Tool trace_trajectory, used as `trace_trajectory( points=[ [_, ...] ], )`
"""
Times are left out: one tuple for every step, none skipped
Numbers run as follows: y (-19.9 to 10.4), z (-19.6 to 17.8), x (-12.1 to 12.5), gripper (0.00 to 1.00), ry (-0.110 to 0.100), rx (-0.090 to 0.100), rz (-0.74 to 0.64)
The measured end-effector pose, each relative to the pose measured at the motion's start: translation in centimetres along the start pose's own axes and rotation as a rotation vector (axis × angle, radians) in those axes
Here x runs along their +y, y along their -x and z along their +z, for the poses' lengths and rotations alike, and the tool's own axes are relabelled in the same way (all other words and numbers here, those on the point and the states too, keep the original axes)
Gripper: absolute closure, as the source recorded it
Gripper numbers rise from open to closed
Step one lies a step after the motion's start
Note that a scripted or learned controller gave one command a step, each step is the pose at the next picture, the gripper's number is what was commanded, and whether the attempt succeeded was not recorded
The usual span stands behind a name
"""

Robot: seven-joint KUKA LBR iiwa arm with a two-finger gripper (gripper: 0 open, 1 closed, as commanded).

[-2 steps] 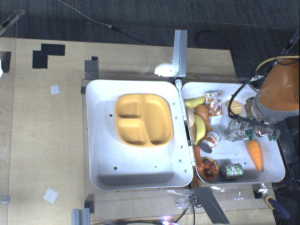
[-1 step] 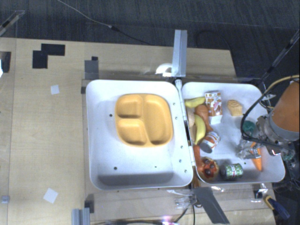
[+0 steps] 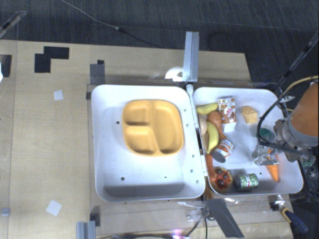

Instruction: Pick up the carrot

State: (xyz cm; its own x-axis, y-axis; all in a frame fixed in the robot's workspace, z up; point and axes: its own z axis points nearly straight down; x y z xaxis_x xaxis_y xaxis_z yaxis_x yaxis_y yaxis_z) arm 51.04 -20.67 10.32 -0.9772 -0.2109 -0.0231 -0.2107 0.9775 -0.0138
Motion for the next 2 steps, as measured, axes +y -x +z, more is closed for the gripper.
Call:
trace_trajectory(
  points=[
    [0.4, -9.4, 6.4, 1.0, 0.008, 0.006, 0.053],
    [1.1, -3.8, 3.0, 1.0, 0.013, 0.016, -0.132]
  ],
)
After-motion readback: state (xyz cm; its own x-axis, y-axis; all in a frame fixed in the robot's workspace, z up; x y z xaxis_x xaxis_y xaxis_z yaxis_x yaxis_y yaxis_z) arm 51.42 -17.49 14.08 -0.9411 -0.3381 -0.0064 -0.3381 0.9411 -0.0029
